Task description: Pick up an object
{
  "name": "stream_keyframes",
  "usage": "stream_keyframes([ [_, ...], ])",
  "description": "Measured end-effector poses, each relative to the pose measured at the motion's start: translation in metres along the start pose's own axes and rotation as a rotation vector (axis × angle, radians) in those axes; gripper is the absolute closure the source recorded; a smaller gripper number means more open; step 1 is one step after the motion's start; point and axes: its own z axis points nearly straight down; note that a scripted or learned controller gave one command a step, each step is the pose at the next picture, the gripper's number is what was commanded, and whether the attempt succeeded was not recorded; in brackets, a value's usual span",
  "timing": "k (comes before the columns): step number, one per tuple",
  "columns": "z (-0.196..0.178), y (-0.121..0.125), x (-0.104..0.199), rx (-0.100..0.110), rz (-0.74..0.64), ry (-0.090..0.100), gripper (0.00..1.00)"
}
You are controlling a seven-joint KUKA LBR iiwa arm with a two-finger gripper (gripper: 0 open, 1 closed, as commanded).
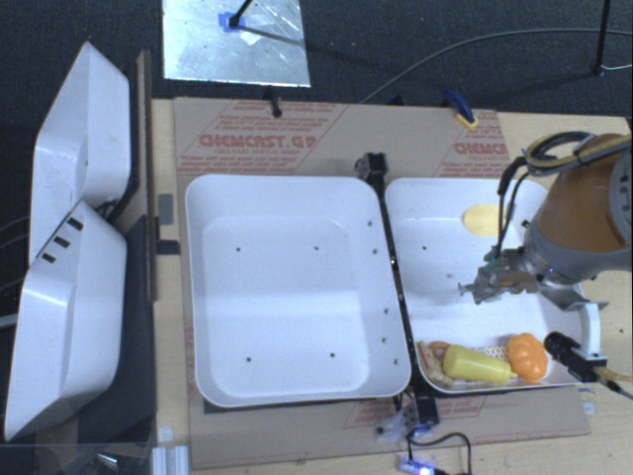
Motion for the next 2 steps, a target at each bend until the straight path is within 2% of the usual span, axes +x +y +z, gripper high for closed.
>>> stream_keyframes([
  [1, -0.058, -0.007, 0.002, -0.001, -0.001, 0.000, 1.00],
  [2, -0.107, 0.004, 0.004, -0.001, -0.001, 0.000, 1.00],
])
